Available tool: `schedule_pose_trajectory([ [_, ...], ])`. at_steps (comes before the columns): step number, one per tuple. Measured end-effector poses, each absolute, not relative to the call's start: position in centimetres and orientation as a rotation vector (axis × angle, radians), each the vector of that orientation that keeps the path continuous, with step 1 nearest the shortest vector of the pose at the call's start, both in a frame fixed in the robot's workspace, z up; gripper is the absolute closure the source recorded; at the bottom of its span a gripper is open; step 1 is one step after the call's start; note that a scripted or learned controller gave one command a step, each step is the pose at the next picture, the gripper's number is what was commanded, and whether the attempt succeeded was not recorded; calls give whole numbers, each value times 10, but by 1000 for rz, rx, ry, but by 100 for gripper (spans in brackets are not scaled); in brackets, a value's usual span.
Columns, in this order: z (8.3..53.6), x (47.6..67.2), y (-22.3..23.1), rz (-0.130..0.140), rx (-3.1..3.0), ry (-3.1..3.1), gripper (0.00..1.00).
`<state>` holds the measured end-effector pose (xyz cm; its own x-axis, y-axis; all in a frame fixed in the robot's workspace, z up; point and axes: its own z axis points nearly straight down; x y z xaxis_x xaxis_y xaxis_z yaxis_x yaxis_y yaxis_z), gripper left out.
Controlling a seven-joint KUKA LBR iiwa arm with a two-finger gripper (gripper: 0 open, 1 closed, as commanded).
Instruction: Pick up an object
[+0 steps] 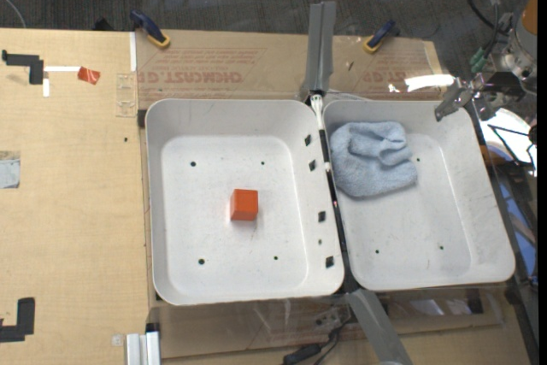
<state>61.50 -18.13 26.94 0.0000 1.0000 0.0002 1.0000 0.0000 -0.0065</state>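
Grey gripper [457, 101] partly cut off, fingers unclear

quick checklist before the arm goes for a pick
1. Target in view: orange block sits alone in the left bin - ok.
2. Second option: blue cloth lies crumpled in the right bin, near the back left corner - ok.
3. Block clear of bin walls - ok.
4. Gripper nothing seen held, at the right bin's back right corner - ok.
5. Finger opening - cannot tell.
6. Path over the bins free of clutter - ok.
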Motion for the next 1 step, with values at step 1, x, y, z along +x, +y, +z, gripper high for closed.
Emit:
schedule_pose_trajectory([
  [1,219,546,-130,9,-2405,-2013,0],
])
